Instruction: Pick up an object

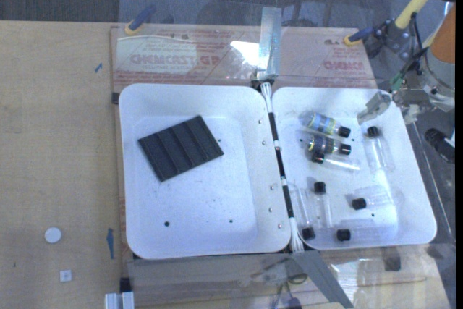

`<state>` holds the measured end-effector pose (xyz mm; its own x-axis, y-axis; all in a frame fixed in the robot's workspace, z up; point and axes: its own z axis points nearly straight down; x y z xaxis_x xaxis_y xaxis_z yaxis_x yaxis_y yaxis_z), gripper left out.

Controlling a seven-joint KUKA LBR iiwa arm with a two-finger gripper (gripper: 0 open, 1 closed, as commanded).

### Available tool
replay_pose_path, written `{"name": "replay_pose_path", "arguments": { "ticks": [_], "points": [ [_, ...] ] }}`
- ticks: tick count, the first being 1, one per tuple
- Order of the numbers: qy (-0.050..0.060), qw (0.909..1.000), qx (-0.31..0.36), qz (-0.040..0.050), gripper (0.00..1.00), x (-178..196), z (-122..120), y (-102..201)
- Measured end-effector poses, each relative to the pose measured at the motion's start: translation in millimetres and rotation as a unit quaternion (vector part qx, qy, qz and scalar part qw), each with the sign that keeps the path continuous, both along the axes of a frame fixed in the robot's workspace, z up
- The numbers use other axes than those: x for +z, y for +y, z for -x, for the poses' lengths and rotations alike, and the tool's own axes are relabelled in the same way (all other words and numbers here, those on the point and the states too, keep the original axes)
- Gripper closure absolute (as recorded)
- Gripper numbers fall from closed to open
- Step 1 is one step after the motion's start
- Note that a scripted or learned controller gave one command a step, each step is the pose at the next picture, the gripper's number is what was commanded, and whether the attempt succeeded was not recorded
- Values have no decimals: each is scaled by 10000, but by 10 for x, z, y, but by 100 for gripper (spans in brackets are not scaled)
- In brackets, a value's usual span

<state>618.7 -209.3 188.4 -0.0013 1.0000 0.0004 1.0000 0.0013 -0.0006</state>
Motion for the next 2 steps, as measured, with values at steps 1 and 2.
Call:
{"name": "replay_pose_path", "arguments": {
  "ticks": [1,2],
  "points": [
    [-106,9999,48,20,0,-477,42,-64],
    [-3,10000,61,-3,0,-691,363,362]
  ]
}}
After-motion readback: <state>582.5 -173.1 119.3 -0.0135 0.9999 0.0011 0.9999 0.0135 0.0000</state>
